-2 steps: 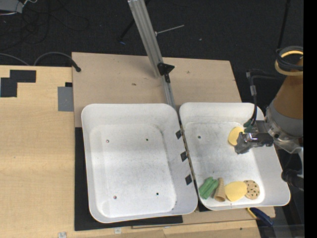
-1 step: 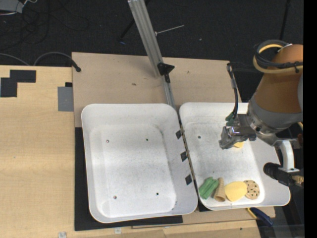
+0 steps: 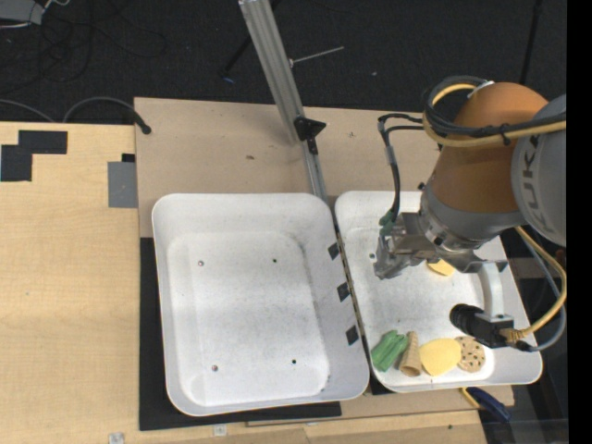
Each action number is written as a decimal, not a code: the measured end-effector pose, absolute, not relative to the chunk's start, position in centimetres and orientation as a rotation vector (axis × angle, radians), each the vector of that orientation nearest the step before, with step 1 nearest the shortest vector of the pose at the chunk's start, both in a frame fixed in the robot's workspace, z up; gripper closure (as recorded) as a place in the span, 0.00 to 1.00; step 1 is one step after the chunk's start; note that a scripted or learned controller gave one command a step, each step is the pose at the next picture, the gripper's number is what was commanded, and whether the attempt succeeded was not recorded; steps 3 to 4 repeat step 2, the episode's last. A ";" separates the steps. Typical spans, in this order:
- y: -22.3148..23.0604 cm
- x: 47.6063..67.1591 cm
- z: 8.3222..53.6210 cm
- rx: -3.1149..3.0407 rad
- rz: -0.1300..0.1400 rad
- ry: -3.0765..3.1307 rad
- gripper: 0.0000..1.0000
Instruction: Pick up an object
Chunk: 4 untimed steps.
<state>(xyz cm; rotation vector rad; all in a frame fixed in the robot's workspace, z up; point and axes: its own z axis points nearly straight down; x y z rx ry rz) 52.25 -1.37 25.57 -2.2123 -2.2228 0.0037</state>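
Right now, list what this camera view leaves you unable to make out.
- Pincer: the wrist above hides its fingers, so their state is unclear.
- Yellow piece: mostly covered by the arm.
- Right bin: its far right side lies under the arm.
- Cookie: too small to make out detail.

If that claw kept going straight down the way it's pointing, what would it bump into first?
Probably the bare white floor of the right bin. The gripper points down there; the toys lie nearer the front corner, though depth is hard to judge.
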 end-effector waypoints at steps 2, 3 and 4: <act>8.2 55.4 22.5 -2.214 0.003 -2.224 1.00; 8.2 55.4 22.5 -2.214 0.003 -2.224 1.00; 8.2 55.4 22.5 -2.214 0.003 -2.224 1.00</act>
